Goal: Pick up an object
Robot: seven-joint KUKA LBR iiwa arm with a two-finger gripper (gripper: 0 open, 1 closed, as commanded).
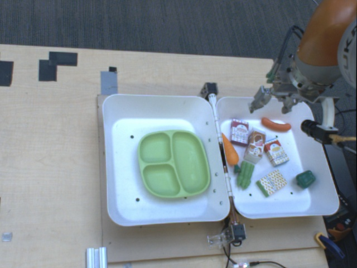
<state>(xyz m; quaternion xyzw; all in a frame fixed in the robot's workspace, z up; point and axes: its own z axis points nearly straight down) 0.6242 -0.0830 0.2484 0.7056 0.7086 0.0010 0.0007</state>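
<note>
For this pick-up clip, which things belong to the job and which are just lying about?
Job:
- two-finger hand, above the right bin
- red sausage
- orange carrot
- green cucumber
- dark green block
- small printed cartons

Lying about:
- light green divided plate in the left white bin

One fixed camera is looking down at a slant from above the tabletop (50,149), far enough back to be taking in both white bins, left (114,166) and right (321,197), with grey carpet (139,10) lying beyond and the arm (326,32) entering from the right.
</note>
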